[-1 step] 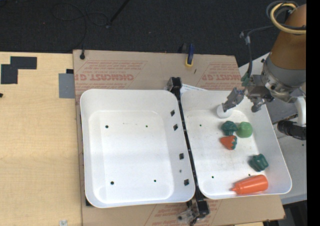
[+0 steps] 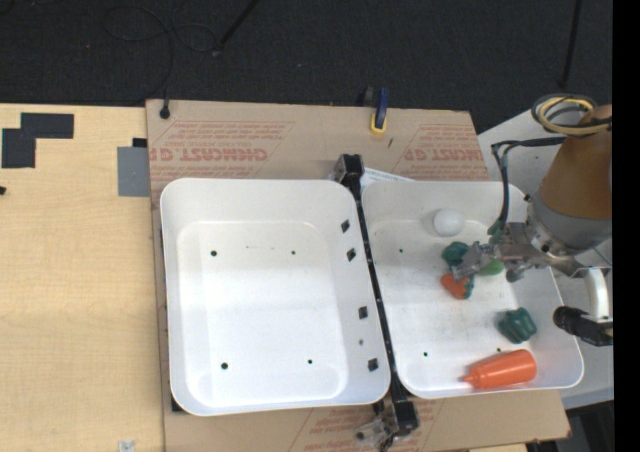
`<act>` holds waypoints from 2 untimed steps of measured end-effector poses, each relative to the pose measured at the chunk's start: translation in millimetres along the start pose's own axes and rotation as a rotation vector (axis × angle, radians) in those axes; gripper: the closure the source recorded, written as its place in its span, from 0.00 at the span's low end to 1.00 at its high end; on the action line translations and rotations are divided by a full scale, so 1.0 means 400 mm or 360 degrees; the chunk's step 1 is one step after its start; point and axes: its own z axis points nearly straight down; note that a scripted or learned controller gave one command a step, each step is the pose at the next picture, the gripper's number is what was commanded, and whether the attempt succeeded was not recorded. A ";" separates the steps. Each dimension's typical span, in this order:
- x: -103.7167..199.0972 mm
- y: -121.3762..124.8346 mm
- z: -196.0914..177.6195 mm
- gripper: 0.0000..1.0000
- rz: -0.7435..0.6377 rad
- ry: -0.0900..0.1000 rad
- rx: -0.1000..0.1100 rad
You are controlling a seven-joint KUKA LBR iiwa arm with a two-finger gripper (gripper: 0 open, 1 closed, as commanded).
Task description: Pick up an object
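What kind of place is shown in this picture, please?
Probably a robotics lab or test bench: a grey robot arm reaches over two shallow white bins that rest on cardboard, with loose cables on the dark floor behind.

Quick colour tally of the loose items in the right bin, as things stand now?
White: 1, a ball
Orange: 1, a carrot-shaped toy
Green: 2, a dark green piece and a teal piece by the gripper
Red: 1, a small red piece
Total: 5
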 end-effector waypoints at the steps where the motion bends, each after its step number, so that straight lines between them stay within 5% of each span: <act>1: 0.124 0.053 0.149 0.00 -0.0015 -0.0001 -0.0022; 2: 0.116 0.051 0.117 1.00 -0.0003 -0.0002 -0.0024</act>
